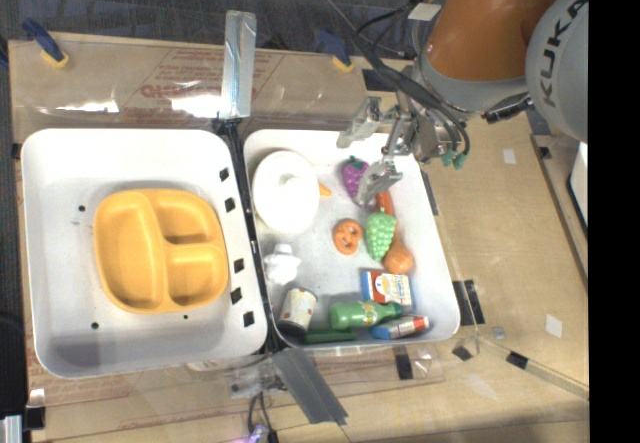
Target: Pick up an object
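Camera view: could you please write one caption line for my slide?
KUKA arm's pincer above right bin of toy food, beside purple grapes; yellow tray in left bin.

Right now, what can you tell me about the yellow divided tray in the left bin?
The yellow divided tray looks like smooth moulded plastic with rounded corners. It has one long compartment on the view's left and two smaller ones on its right. It lies flat, open side up, slightly rotated, near the middle of the left bin, resting on the bin floor with nothing in it.
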### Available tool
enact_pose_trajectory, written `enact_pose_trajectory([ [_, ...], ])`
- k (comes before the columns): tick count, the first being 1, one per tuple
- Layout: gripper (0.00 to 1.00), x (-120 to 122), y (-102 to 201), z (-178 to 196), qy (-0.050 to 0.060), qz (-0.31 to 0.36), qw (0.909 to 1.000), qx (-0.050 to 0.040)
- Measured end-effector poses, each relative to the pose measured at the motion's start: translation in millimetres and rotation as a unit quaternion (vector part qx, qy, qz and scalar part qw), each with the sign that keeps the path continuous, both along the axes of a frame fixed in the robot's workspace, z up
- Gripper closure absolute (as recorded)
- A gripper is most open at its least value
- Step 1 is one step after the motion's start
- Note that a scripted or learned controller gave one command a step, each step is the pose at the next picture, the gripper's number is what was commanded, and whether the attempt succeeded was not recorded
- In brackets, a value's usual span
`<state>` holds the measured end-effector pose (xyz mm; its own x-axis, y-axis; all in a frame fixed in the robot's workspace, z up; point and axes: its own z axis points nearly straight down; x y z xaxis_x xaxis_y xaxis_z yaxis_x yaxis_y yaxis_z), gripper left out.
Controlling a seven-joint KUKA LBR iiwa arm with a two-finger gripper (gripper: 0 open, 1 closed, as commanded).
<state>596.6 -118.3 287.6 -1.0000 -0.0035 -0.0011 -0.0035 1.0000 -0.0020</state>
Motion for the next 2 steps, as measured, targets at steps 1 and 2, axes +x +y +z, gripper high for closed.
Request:
enact_pose_trajectory([
  [1, 0.00, -31, -81, -138, 0.005, -0.005, 1.0000, 0.0021],
  [2, 0.00, -63, -91, -188, -0.007, 0.055, 0.9985, -0.0008],
])
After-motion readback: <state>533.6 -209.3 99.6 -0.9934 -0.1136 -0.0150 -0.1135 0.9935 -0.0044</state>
